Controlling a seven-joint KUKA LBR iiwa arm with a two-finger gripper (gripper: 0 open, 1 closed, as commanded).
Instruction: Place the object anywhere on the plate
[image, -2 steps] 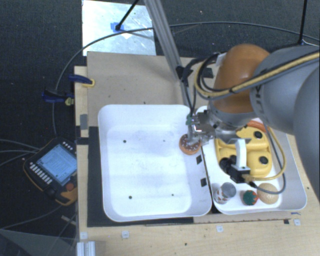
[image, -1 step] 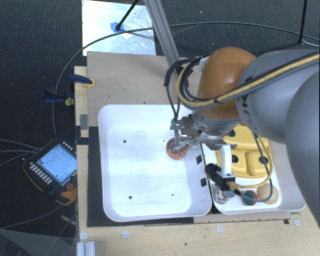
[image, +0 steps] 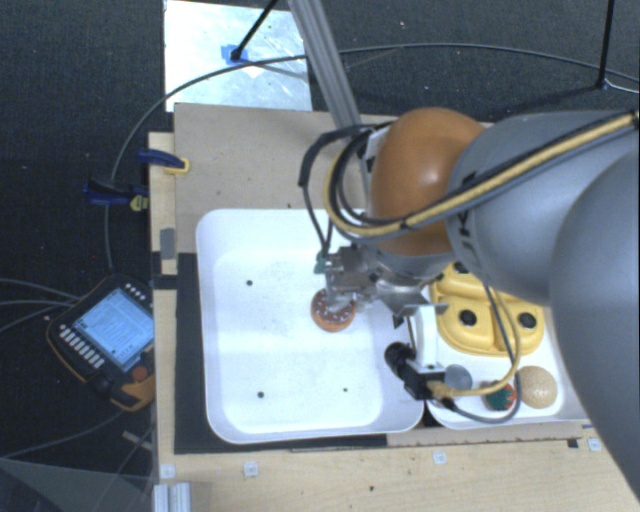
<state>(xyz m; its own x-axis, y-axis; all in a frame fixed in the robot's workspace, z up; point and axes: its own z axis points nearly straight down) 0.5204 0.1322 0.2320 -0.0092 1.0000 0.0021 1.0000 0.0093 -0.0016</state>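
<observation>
Hovering: gripper over brown round obj | left bin | grip state unclear

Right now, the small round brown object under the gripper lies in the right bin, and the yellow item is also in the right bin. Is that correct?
Not quite. The camera view shows the small round brown object in the left bin, under the gripper. The yellow item is indeed in the right bin.
</observation>
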